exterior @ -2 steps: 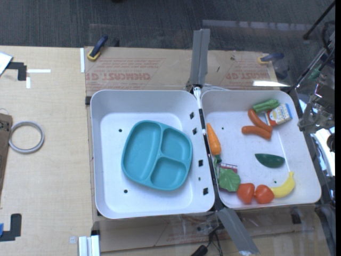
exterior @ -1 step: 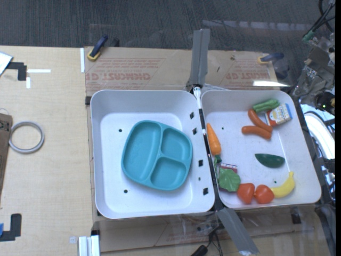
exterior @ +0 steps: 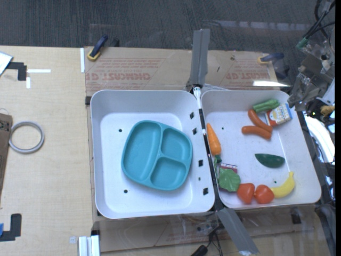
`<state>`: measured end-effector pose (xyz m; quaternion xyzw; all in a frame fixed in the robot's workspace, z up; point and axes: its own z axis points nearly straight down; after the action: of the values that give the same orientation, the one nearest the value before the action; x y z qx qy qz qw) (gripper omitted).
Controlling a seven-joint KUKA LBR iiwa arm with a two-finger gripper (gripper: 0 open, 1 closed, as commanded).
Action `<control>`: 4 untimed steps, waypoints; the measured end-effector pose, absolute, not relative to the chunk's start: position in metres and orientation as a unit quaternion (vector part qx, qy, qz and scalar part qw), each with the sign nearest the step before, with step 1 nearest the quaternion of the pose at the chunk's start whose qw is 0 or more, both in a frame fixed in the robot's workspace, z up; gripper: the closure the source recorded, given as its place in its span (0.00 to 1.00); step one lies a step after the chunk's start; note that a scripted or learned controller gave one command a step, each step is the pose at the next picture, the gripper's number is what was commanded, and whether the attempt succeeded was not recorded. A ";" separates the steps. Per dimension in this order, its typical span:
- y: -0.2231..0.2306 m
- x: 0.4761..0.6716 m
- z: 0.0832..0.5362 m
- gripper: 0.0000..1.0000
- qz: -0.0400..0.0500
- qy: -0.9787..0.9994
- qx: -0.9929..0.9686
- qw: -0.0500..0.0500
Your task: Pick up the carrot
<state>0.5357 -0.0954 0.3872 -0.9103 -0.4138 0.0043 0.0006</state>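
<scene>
The carrot [exterior: 213,139] is a short orange piece lying against the left wall of the right bin [exterior: 309,196], its tip pointing toward the back. The arm's wrist and gripper [exterior: 306,89] hang at the far right, over the right bin's back right corner, well away from the carrot. Nothing shows under the gripper.
The right bin also holds a green vegetable [exterior: 265,105], a small carton [exterior: 281,114], two red-orange sausages [exterior: 257,127], a dark green piece [exterior: 269,160], a banana [exterior: 284,187], two tomatoes [exterior: 254,193] and a leafy green [exterior: 229,180]. A teal divided plate [exterior: 157,154] lies in the left bin [exterior: 101,196]. A tape roll [exterior: 24,136] sits on the bench at left.
</scene>
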 end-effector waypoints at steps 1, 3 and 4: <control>-0.090 0.509 0.377 1.00 0.004 -0.343 -0.939 0.000; -0.109 0.485 0.209 0.00 0.004 -0.362 -0.932 0.002; -0.189 0.478 0.121 0.00 0.003 -0.315 -0.949 0.002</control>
<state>0.4781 -0.1895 0.1211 -0.9490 -0.3152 0.0031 0.0023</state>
